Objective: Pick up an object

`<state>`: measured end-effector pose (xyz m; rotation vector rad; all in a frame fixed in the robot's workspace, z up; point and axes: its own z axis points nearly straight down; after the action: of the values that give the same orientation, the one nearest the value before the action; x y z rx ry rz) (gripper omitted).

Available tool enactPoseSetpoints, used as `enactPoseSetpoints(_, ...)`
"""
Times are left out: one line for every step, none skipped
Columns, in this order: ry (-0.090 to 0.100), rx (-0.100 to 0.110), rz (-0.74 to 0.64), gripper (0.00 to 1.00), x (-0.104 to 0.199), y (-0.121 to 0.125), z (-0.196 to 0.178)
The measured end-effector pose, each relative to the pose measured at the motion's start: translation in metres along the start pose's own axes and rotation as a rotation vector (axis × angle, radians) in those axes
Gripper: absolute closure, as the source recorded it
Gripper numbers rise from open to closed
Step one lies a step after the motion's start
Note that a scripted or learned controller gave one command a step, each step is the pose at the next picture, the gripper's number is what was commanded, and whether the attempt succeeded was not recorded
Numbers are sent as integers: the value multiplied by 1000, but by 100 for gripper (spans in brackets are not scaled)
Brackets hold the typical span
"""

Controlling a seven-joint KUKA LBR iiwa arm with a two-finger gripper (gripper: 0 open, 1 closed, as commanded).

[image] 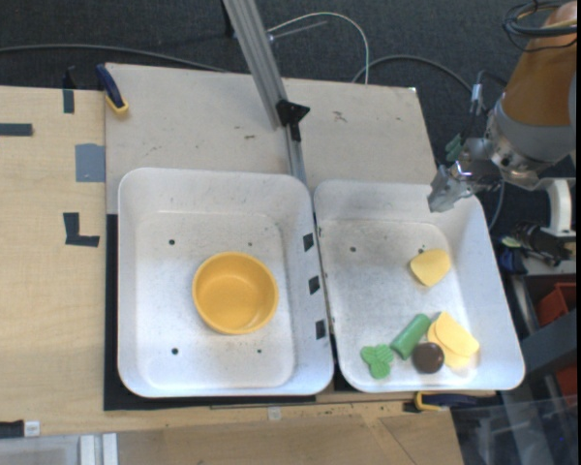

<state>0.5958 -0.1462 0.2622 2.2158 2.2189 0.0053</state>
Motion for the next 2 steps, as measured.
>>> enactPoseSetpoints(2,6,0,100,0,1,-11)
enactPoseSetpoints(3,9,-4,100,53,-15,-3)
